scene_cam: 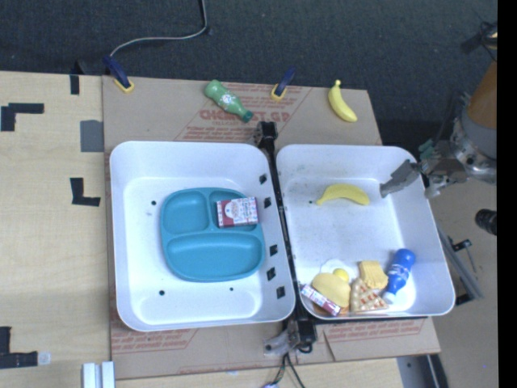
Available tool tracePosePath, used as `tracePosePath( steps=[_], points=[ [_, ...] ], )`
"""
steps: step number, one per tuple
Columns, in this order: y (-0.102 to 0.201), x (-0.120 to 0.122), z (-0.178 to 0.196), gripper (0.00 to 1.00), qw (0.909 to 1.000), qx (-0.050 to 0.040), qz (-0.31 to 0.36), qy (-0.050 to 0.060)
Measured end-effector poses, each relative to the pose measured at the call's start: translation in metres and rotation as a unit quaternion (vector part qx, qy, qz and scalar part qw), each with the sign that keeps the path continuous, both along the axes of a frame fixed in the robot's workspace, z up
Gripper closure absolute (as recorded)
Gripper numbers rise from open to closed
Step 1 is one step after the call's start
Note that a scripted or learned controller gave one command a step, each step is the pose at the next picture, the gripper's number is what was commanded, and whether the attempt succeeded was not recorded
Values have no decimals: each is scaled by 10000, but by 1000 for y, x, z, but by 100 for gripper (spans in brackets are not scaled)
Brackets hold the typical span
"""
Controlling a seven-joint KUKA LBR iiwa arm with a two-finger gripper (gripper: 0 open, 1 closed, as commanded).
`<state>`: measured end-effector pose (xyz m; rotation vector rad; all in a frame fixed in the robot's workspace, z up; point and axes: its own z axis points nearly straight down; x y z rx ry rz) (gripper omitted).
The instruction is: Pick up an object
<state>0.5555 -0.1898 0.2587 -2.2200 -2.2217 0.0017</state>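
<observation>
Camera view: curved, seemingly plastic yellow banana [343,194]

Yellow banana [343,194] lying flat, curved, upper part of right bin [420,217]

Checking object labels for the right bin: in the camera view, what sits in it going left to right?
Red-and-white packet at the bin's near-left corner → yellow banana further back → blue-capped white bottle → pincer over the right rim. The yellow lump and the waffle-like pieces overlap, so I left them out.
</observation>
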Motion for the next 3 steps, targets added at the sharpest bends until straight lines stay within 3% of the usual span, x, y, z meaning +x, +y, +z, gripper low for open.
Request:
tracePosePath(
  steps=[1,2,3],
  points=[
    [-34,-24,-116,0,10000,6,-6,17],
    [-8,-71,-173,0,10000,0,-1,-17],
    [62,-22,-124,0,10000,6,9,-3]
  ],
)
